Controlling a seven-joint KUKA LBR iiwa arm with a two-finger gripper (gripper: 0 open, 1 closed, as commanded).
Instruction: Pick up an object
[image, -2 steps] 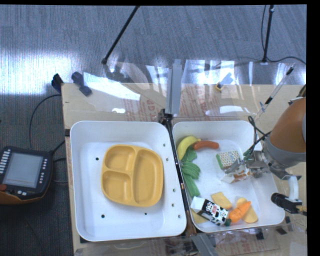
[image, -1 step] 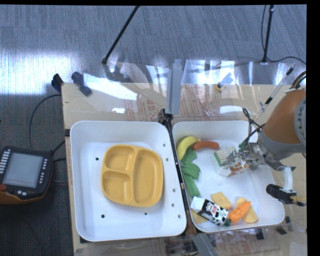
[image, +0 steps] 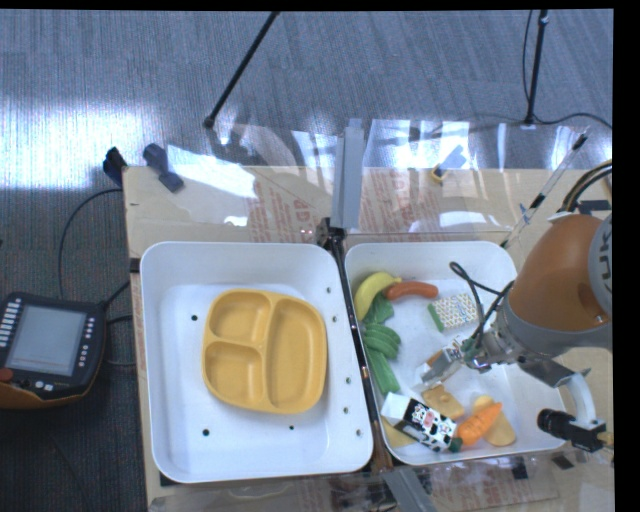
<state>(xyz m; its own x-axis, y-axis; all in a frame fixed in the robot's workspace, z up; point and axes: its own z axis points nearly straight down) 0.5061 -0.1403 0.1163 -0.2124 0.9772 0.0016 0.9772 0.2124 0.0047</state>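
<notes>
1. The wooden bench (image: 200, 205) bears two shallow white plastic bins side by side, the left bin (image: 175, 300) and the right bin (image: 480, 255).
2. The grey arm with its orange band (image: 565, 285) reaches in from the right, over the right bin's right half.
3. A yellow plastic tray with three compartments (image: 265, 350) lies in the middle of the left bin.
4. The two-finger gripper (image: 440, 368) hangs low over the middle of the right bin; I cannot tell how wide its jaws stand, nor whether anything is between them.
5. A group of green pea-pod toys (image: 380, 338) lies along the right bin's left side, below a yellow toy banana (image: 372, 290).
6. A small carton with black and white cow patches (image: 425, 422) lies near the bin's front edge, just below the gripper.
7. An orange toy carrot (image: 478, 422) sits just right of the carton.
8. A red-orange sausage-shaped toy (image: 412, 291) lies beside the banana's tip.
9. A small white-and-green speckled block (image: 455, 310) rests right of the sausage, near the gripper.
</notes>
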